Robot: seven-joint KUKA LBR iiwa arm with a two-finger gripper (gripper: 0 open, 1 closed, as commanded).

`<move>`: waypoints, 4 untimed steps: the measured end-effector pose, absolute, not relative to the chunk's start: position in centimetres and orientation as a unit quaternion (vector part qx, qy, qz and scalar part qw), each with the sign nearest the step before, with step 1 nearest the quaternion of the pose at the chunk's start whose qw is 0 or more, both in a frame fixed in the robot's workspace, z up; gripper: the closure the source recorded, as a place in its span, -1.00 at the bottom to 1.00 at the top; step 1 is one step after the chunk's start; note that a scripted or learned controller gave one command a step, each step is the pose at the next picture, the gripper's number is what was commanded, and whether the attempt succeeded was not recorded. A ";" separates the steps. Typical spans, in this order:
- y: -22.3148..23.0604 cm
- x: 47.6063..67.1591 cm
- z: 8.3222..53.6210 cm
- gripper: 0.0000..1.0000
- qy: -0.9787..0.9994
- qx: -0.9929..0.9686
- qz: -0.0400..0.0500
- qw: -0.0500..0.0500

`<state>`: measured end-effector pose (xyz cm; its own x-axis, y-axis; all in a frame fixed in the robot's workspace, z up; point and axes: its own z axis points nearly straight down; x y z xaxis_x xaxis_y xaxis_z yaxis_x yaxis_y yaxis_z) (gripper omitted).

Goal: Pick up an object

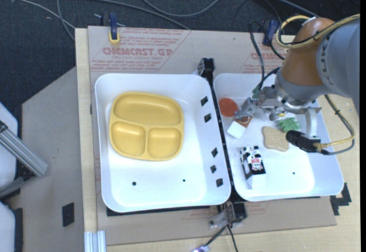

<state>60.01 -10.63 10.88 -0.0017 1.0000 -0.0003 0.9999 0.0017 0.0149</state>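
Note:
My gripper [248, 111] hangs low over the left part of the right bin [320, 179], coming off the grey arm with its orange band [306, 36]. Just under its tip lie a small brown-red piece [243, 121] and a white block [235, 130], both touching or nearly touching it. To its left rests an orange-red round object [228, 106]. Right of the gripper I see a tan toast-shaped piece [276, 139] and a green item [289, 124] partly hidden by the wrist. A black-and-white object [253, 162] lies nearer the front.
The left bin [114, 188] holds a yellow divided plate [147, 126]. A black divider with clips [215, 125] separates the bins. Cables [320, 145] trail across the right bin's right side. A blue clamp [114, 26] stands at the board's back edge.

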 end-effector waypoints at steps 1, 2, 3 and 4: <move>-10.5 60.3 12.0 1.00 0.707 0.707 0.008 0.008; -9.8 61.2 17.2 1.00 0.708 0.706 0.001 0.002; -9.8 61.3 21.7 1.00 0.708 0.707 0.002 0.002; -5.3 62.2 21.3 1.00 0.709 0.705 0.001 0.000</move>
<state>62.17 -5.26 21.31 -0.0050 1.0000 0.0016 1.0000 0.0050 0.0018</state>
